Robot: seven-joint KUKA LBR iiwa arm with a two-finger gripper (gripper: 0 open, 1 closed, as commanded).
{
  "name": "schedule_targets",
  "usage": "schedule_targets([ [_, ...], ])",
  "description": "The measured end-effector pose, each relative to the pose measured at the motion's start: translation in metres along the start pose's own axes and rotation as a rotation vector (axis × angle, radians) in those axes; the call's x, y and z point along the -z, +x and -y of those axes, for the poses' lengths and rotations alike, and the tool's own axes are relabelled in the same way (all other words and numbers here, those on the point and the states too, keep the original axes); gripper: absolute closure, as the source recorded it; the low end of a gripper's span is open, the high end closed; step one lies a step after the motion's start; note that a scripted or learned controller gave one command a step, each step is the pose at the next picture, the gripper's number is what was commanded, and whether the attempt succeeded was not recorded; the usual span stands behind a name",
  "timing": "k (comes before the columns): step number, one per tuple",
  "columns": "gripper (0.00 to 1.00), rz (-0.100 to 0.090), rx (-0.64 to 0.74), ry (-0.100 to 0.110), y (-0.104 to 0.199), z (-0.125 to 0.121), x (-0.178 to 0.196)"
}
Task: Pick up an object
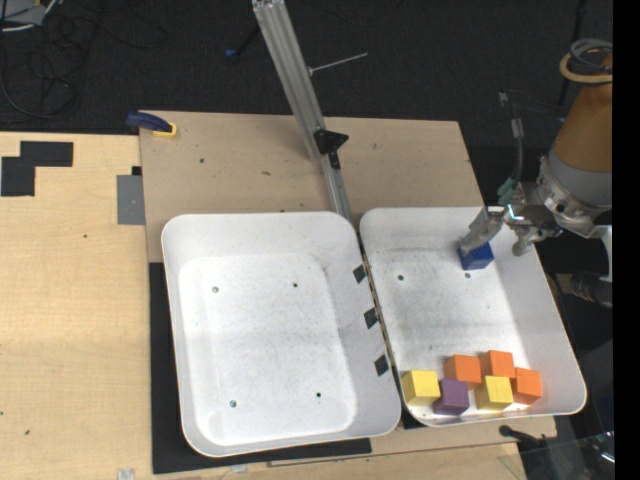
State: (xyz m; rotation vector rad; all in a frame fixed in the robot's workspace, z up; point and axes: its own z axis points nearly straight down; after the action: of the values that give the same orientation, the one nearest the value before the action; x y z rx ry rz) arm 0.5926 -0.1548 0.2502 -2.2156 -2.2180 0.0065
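**Q.** How far has the pick advanced?

**A.** The gripper (497, 230) is at the blue block (477, 256), which lies in the upper part of the right bin (560, 348), close to that bin's far right rim. One grey finger (480, 230) slants down onto the block's top left corner. The other finger points away toward the bin's right rim, well clear of the block. Whether the block rests on the bin floor or is raised a little off it cannot be told. As a judgement, the approach is done, but the grasp is not shown as secured and the lift remains.

**Q.** How do the jaws stand?

**A.** Spread wide. The block is touched on one side at most and is not seen clamped between them.

**Q.** What is the arm's pose?

**A.** The arm (585, 138) enters over the right bin's far right corner. Its orange band sits above the grey wrist, and the wrist is bent so that the gripper reaches inward over the bin.

**Q.** What else does the right bin hold?

**A.** A cluster of blocks (475, 380) lies along its near rim, well apart from the blue block: yellow, purple and orange. The left bin (190, 238) adjoins the right bin's left wall.
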Motion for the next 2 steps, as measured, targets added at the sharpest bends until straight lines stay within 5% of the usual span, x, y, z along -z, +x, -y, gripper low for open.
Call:
schedule_targets([
  [1,0.0,0.001,0.0,-0.005,0.0,-0.001,0.002],
  [2,0.0,-0.001,-0.001,0.001,0.008,0.007,-0.051],
])
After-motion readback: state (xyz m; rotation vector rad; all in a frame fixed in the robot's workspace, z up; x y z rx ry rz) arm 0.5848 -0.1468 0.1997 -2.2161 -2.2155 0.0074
